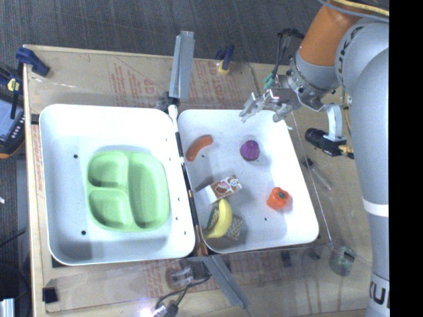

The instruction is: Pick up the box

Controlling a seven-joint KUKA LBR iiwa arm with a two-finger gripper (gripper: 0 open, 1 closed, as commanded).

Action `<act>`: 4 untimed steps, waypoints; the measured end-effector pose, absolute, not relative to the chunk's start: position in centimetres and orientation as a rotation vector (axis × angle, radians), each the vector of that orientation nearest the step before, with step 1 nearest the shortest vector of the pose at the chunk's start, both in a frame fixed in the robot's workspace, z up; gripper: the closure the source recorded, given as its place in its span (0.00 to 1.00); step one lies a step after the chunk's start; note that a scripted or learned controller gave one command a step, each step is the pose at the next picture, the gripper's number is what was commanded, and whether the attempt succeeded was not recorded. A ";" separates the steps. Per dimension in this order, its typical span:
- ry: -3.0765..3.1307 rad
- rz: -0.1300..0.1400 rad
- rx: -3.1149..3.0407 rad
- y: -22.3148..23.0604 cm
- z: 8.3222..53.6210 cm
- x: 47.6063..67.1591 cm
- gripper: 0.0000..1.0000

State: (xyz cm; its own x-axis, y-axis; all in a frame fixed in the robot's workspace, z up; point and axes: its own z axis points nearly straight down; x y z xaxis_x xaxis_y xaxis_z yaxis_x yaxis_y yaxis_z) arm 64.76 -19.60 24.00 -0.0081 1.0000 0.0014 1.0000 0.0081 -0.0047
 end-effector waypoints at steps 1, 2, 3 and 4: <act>-2.177 -0.017 -2.300 -21.2 12.0 63.8 0.00; -2.265 0.001 -2.171 -20.5 9.3 62.5 0.00; -2.541 0.004 -1.852 -13.7 9.5 65.8 0.00; -2.513 0.003 -1.887 -11.3 10.4 59.3 0.00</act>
